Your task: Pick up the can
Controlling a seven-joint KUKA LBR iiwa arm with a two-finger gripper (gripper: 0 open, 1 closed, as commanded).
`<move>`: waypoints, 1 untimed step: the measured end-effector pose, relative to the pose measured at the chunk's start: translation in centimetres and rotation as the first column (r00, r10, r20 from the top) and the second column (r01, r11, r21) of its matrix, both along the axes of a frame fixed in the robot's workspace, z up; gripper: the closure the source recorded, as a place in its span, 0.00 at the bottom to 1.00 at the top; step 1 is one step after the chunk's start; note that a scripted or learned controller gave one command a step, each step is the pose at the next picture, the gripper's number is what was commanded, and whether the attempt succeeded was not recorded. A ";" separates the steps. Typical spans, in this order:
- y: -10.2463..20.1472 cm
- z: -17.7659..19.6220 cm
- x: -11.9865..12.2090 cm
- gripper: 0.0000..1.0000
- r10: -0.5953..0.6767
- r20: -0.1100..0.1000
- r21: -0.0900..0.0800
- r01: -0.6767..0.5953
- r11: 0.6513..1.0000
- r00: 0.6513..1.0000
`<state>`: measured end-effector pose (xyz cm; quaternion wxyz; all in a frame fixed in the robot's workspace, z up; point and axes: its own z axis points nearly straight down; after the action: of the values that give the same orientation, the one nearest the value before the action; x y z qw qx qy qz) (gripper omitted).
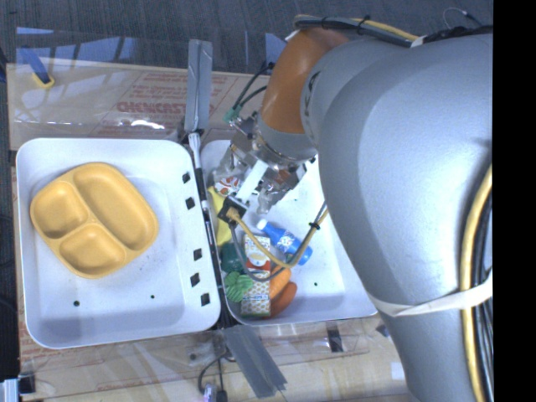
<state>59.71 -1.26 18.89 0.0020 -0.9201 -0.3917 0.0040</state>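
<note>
My gripper (249,198) hangs low over the back left part of the right bin (335,285), above a heap of small items. Just in front of it stands a small can (256,256) with a red and white label, partly hidden by a yellow cable. A blue bottle-like item (286,244) lies to the can's right. Nothing can be seen held by the gripper. The arm's grey body and orange band (289,82) cover the right side of that bin.
A yellow strip-like item (223,229) lies along the right bin's left wall. A green item (238,286), a small printed box (256,305) and an orange carrot (284,295) crowd its front. A yellow divided plate (92,217) lies in the left bin (50,321).
</note>
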 end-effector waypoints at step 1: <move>-2.8 0.0 1.0 0.00 -0.010 0.003 0.000 0.010 1.000 1.000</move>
<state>60.69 -4.07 18.86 0.0016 -0.9221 -0.3869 0.0026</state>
